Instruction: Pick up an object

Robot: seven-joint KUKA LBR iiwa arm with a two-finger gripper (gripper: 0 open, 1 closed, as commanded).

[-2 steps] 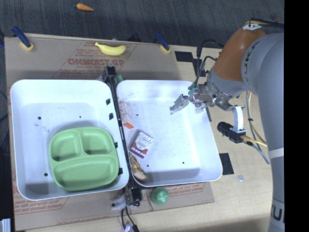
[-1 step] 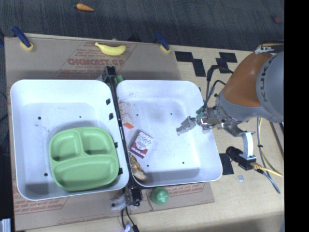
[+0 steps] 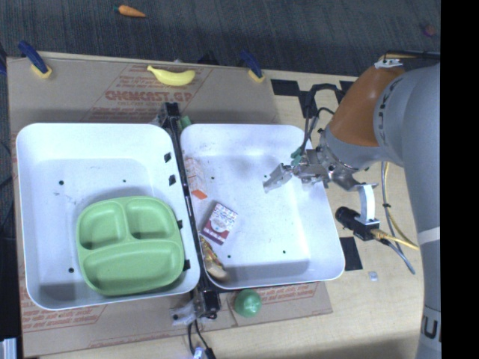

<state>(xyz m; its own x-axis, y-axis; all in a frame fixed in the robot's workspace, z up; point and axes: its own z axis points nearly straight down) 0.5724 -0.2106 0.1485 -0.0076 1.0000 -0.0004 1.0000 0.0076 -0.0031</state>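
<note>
bench (image 3: 359,275) covered with a cardboard sheet (image 3: 120,99), two white bins (image 3: 45,148) side by side on it, yellow banana (image 3: 171,74) up top, green ball (image 3: 248,302) at front edge, blue clamps (image 3: 34,58) on corners

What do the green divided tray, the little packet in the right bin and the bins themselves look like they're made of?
The green divided tray looks like moulded plastic with a matte finish: even colour, rounded compartment walls, soft highlights. The small packet looks like printed card or paper, flat with red and white print, though it is too small to be sure. The bins look like smooth white plastic, slightly glossy, with rounded corners.
</note>
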